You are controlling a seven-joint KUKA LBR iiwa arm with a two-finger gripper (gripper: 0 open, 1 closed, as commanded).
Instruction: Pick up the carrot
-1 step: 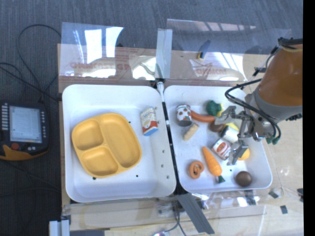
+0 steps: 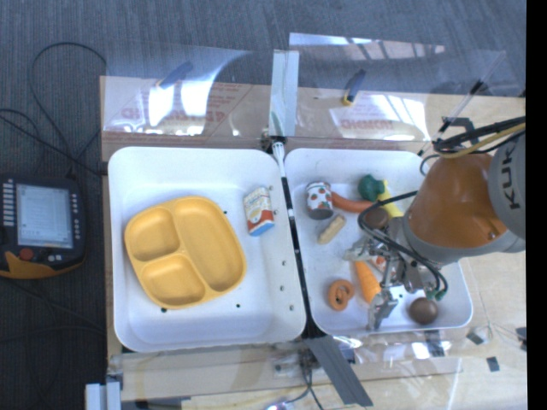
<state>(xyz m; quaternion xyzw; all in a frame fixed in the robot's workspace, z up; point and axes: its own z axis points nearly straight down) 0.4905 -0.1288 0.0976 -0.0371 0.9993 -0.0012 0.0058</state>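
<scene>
Two carrots [image 2: 366, 282]: one beside fingers [image 2: 382, 301], one farther.

Upper end of the carrot [image 2: 367, 282] behind the end effector [image 2: 385, 301]; finger spread unclear.

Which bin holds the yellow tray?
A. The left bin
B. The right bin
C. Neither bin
A: the yellow tray lies in the left bin, while the carrot lies in the right bin.

Arm [image 2: 461, 203] low, hand [image 2: 383, 290] downward
</scene>
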